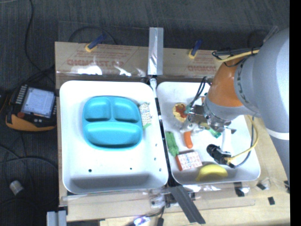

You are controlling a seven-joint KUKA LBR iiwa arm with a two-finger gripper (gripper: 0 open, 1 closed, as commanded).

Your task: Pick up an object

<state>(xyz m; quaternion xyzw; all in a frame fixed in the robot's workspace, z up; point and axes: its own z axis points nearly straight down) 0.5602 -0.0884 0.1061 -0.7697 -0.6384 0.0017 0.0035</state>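
Arm reaching into the right bin (254, 166).
The pincer (203, 121) is hovering right of centre, above an orange piece (188, 139); whether it is apart or together, I cannot tell.

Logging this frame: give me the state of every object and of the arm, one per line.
blue divided plate: upright in left bin
patterned piece: against the plate's right edge
banana: lying in right bin
carrot: lying loose
green pod: lying by the divider
red-and-white box: lying flat
gripper: low in right bin
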